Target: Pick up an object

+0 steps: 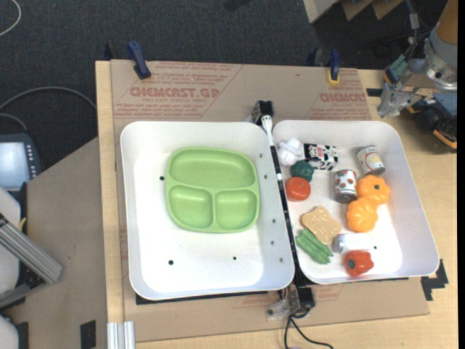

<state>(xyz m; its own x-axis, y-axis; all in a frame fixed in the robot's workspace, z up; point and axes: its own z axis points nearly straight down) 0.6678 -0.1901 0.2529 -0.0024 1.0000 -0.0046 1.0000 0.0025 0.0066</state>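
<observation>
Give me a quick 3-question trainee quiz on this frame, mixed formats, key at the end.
1. True or false: the green divided plate lies in the right bin.
2. Multiple choice: what lies directly beside the slice of bread, toward the bench's front edge? A) green pea pods B) cow-patterned carton C) a yellow banana
3. Fill in: the two orange pumpkins sit next to two small ____.

Key: 1. False, it lies in the left bin. 2. A. 3. cans.
</observation>
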